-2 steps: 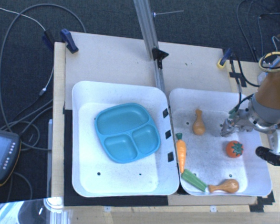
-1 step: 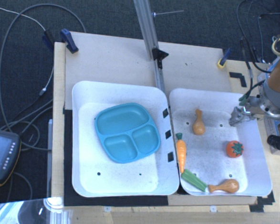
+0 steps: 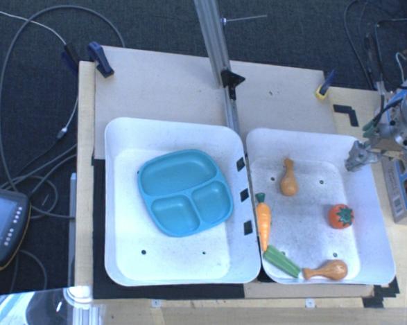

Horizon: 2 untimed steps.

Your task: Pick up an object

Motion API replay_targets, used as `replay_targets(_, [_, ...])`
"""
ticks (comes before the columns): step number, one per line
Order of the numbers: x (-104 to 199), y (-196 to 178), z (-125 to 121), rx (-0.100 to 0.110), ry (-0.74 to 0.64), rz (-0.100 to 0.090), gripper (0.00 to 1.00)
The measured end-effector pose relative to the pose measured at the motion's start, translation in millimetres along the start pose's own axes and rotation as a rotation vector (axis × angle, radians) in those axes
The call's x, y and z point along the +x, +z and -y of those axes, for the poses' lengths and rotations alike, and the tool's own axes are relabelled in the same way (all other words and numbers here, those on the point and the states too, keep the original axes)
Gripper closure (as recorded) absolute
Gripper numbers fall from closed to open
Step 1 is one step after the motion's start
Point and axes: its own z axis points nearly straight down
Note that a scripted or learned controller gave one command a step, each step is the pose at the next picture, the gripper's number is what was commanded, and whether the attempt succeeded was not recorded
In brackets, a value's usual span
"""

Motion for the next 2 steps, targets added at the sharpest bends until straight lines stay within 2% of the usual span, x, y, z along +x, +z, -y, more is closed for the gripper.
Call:
replay_targets(1, [64,0,4,0.010,-0.005,-0.006,1.00])
replay_targets(2, [111,-6,-2,0.007,-0.005,-0.005,1.00])
